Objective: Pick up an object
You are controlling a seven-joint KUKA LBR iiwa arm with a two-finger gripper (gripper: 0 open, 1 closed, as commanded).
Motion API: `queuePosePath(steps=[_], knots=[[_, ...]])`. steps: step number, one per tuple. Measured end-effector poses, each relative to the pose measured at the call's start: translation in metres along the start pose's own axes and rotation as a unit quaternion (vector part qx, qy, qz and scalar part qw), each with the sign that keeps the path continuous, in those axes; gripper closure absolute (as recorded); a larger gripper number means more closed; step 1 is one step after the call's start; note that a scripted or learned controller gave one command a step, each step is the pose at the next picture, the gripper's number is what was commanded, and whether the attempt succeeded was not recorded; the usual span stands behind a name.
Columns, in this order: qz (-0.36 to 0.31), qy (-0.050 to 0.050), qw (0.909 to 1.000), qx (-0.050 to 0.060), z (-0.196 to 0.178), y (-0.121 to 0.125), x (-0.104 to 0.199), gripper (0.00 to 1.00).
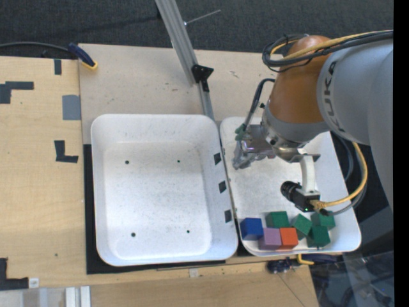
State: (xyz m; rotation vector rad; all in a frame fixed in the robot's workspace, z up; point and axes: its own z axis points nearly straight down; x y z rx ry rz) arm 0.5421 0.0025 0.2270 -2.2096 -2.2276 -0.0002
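Blocks [287,230]: none lifted yet, all bunched in the right bin's [339,171] near corner. Largest first, you've got the arm [332,82] reaching over that bin, then the left bin [153,190] beside it w/ nothing of use. Pincer [243,160] hangs at the right bin's far-left side, well apart from the blocks; can't tell its state. Approach & grab still left.

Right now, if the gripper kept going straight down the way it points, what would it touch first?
Most likely the bare floor of the right bin, near its left wall. The gripper points down well short of the blocks clustered at the near end, though depth is hard to judge.
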Motion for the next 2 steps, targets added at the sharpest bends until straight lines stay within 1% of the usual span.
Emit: queuePosePath(steps=[1,2], knots=[[0.003,-0.002,1.0000,0.000,0.009,-0.009,0.049,1.00],[0.001,-0.001,1.0000,0.001,0.007,-0.027,0.090,1.00]])
